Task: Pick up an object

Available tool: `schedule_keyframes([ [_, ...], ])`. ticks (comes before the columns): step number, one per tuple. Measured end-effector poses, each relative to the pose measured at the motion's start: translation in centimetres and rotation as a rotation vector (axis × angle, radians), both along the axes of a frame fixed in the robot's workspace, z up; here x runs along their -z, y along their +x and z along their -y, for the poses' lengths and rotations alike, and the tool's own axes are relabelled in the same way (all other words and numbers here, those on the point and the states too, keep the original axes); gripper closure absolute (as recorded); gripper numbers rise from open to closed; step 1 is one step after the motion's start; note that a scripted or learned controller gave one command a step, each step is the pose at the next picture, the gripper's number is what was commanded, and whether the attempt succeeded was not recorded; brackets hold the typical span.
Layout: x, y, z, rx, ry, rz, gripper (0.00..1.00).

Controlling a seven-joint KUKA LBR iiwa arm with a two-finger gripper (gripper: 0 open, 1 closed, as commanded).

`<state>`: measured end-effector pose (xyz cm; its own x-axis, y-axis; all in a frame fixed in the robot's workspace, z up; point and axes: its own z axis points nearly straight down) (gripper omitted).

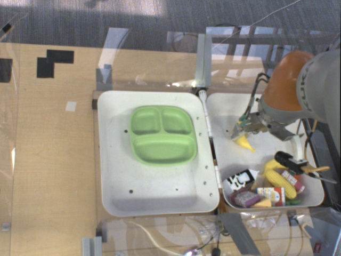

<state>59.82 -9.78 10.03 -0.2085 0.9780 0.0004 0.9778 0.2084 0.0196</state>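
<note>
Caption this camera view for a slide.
Grey KUKA arm's gripper meets a small yellow cone-shaped object in the right white bin.

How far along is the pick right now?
Done: the arm has reached into the right bin and the pincer is down at a small yellow object. In hand: the object sits at the pincer's tip, but a firm grip can't be confirmed. Left: lifting it clear. The green tray lies in the left bin.

Light wooden bench [48,159], two shallow white bins [114,196] side by side on it
</note>
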Motion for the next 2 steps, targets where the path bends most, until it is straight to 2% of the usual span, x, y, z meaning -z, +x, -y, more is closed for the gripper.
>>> schedule_keyframes([
  [1,-8.4,-5.3,-2.3,0.02,-0.004,-0.015,1.0],
  [2,-12.7,-5.2,-3.5,0.083,-0.004,-0.015,1.0],
])
